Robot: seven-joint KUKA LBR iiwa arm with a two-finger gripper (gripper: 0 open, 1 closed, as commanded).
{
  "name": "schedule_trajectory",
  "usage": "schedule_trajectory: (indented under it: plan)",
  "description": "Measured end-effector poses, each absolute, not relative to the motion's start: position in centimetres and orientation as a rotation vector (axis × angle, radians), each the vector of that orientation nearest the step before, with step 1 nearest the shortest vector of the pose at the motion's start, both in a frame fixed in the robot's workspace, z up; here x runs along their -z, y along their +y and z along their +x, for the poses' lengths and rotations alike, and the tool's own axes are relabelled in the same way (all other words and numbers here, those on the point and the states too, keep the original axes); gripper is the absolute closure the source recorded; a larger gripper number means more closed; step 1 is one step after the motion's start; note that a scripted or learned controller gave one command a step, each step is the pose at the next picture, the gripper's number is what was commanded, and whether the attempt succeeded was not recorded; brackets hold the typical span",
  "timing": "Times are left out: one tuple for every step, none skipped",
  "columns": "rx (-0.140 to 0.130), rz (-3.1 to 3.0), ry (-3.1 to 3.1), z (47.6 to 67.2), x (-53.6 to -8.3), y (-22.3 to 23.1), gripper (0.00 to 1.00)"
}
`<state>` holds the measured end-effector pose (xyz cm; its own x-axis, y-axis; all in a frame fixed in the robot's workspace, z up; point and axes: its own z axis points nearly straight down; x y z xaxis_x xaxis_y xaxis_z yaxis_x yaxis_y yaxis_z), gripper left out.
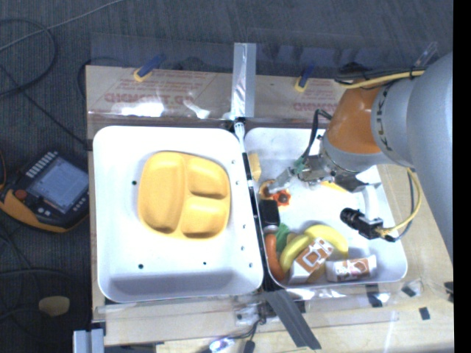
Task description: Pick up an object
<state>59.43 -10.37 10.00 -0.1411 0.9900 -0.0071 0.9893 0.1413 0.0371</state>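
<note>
The right bin (390,252) holds a heap of small things along its near side. A yellow banana (316,238) lies there beside a green piece (284,235) and an orange carrot-like piece (271,253). In front of the banana are a brown box with a white pattern (315,259) and a small white and red carton (352,268). A black block (268,212) lies by the left wall. My gripper (293,176) hangs low over the bin's far left part, just right of a small red and orange piece (278,194). The wrist covers the fingertips.
In the left bin (118,271) lies a yellow divided plate (184,194). A pale yellow object (255,165) rests against the wall between the bins. A black cable plug (360,220) hangs from the arm over the right bin. A handheld pendant (51,190) lies on the floor at left.
</note>
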Motion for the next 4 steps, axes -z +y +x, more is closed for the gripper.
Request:
schedule_trajectory:
  plan:
    - [-0.028, 1.938, 2.429, 59.3, -10.0, -10.2, 0.0]
    - [-0.001, 2.053, 2.377, 56.6, -11.0, -11.6, 0.0]
    - [-0.021, 2.008, 2.393, 61.6, -9.8, -11.4, 0.0]
    - [0.005, 2.002, 2.428, 66.5, -9.6, -10.8, 0.0]
